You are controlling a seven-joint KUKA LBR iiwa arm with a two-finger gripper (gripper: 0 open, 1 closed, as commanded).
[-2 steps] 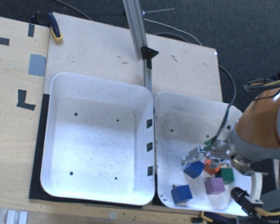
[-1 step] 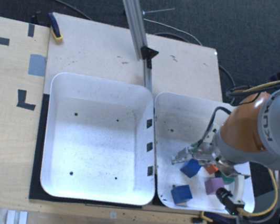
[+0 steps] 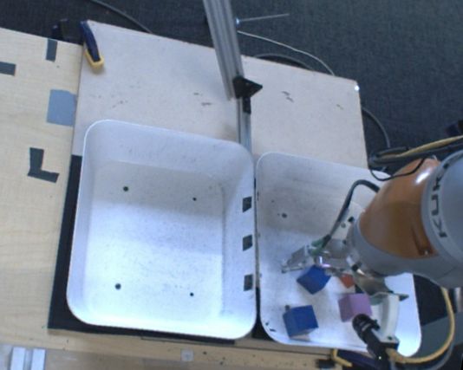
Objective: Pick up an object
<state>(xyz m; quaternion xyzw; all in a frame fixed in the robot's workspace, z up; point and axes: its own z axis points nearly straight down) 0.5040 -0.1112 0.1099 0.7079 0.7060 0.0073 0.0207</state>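
End effector (image 3: 314, 259) is low in the right bin (image 3: 289, 185), w/ metal fingers right over the upper blue block (image 3: 314, 280); can't tell if they're spread, closed, or pinching it. Second blue block (image 3: 300, 320) lies nearer the bin's front edge, apart from the first. Purple block (image 3: 354, 306) sits just right of both, beside the wrist. Left bin (image 3: 167, 147) is alongside on the desk (image 3: 3, 185).

The grey arm (image 3: 450, 216) reaches in from the right, its orange-banded wrist (image 3: 394, 211) bent downward, the pincer (image 3: 311, 259) held low.
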